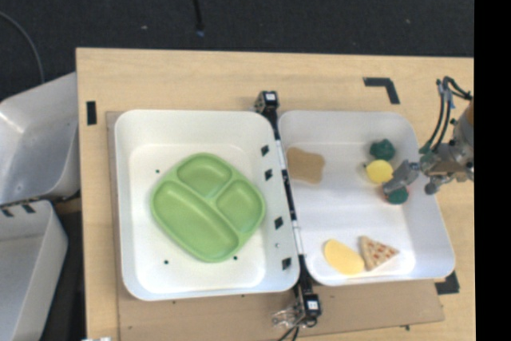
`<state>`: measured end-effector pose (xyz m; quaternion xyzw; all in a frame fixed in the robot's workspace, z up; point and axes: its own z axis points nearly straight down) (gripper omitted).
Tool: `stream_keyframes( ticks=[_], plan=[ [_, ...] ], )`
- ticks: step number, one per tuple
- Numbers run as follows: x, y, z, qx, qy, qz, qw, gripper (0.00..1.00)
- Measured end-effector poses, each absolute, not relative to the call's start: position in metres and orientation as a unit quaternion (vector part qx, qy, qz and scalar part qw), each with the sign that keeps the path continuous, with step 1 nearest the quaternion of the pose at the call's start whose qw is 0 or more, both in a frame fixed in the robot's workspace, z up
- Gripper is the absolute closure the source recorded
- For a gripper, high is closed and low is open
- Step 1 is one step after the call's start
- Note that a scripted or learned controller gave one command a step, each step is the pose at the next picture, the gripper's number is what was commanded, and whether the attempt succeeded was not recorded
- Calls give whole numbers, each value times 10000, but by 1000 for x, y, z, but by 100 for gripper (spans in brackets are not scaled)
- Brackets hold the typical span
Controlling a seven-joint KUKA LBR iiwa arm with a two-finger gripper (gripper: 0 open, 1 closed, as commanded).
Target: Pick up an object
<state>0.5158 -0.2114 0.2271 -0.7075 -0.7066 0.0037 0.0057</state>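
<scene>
Gripper (415, 176) at the right bin's (319, 208) right edge
I saw it beside a yellow piece (379, 171); I couldn't tell its opening

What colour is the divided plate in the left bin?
Light green: the round divided plastic plate, seen in the camera view.

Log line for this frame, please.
gripper: right bin's right edge, fingers straddling dark green toy | beside: small yellow ball | lifted: no

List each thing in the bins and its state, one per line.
green plate: flat, left bin.
brown slice: flat, right bin.
yellow ball: beside green piece.
yellow disc: flat, beside pizza slice.
pincer: at right bin's right rim.
</scene>
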Motion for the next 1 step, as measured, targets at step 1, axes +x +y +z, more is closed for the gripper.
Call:
stream_keyframes(
  ticks=[1],
  plan=[
    [518,-211,232,-7063,-7079,12,13,0]
  ],
)
